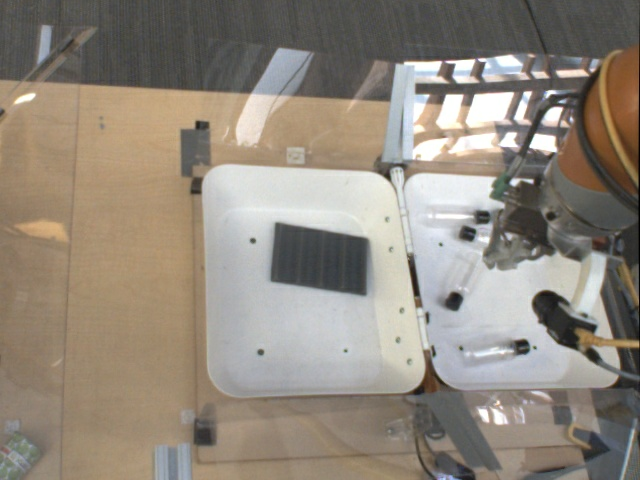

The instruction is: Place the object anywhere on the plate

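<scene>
Clear, black-capped vials [494, 349] lie scattered in the right bin [520, 373], so the gripper [503, 251] may slip off one. Whether it is open or closed, I cannot tell. The dark plate [320, 258] waits in the left bin [300, 368].

Side by side on the bench: left shallow white bin [235, 358] holding a flat dark rectangular plate [320, 258] near its middle; right shallow white bin [500, 373] holding small clear black-capped vials [495, 349] scattered apart, beneath the gripper [505, 253].
</scene>
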{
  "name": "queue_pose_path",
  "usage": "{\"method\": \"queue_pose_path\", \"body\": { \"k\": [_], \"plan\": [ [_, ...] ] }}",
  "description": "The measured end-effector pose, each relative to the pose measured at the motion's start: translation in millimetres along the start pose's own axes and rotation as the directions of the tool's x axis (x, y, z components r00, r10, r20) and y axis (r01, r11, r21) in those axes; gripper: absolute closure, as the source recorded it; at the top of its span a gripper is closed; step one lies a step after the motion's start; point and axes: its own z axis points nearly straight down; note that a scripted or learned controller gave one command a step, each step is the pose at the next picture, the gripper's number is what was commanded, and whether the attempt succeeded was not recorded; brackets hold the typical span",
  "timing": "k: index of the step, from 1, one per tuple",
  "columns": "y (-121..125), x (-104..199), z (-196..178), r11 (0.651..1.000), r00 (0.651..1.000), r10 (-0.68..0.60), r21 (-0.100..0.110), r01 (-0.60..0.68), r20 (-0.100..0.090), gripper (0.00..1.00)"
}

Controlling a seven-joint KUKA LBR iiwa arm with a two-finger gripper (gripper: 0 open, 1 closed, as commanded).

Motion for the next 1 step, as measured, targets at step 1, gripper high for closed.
{"method": "queue_pose_path", "body": {
  "k": [1],
  "plan": [
    [0.0,0.1,0.2,1.000,1.000,0.000,0.000,0.000,0.000,0.00]
  ]
}}
